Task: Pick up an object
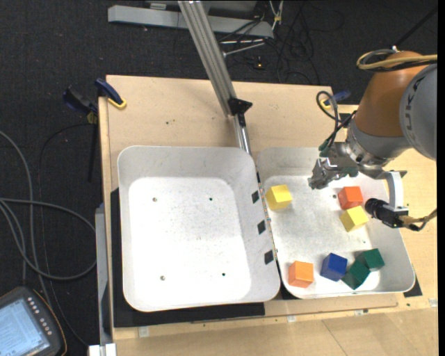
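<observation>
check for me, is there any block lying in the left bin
No, the blocks, such as the yellow block and the blue block, all lie in the right bin.

A light brown wooden bench top [174, 115] sits on a dark carpet floor [42, 62]. A blue and yellow clamp [108, 94] grips the bench's far left corner. A long silver metal pole [212, 59] leans in from the top and ends near the middle of the bench. Thin black cables [28, 208] curl across the floor on the left. A small screen with a light blue glow [21, 327] sits in the bottom left corner. More grey metal bars [160, 15] lie on the floor at the top.
</observation>
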Robot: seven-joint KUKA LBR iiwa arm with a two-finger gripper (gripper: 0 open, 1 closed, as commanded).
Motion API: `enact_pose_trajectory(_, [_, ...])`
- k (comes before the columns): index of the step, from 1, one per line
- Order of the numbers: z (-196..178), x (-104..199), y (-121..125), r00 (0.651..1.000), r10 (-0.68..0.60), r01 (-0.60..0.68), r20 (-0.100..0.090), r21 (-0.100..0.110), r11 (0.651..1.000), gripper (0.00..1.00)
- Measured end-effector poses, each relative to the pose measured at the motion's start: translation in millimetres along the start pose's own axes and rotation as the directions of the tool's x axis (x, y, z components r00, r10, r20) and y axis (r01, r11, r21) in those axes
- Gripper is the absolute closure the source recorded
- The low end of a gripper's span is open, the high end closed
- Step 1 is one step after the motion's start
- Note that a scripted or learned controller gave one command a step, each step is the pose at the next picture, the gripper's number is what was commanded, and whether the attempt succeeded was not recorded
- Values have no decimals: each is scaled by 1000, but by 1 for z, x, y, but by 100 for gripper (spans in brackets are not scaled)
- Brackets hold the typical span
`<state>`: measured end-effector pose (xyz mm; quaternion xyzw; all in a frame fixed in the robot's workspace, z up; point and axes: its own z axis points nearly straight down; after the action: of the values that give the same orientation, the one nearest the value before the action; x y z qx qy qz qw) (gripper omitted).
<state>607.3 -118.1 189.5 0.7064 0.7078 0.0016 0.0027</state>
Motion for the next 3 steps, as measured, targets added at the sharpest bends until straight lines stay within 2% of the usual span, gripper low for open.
enact_pose_trajectory(1, [-63,-5,2,1000,0,0,1,-2,1000,100])
enact_pose_trajectory(2, [-62,-5,3,1000,-1,1,0,4,1000,100])
enact_pose_trajectory(3, [-54,59,5,1000,-7,7,-3,7,1000,100])
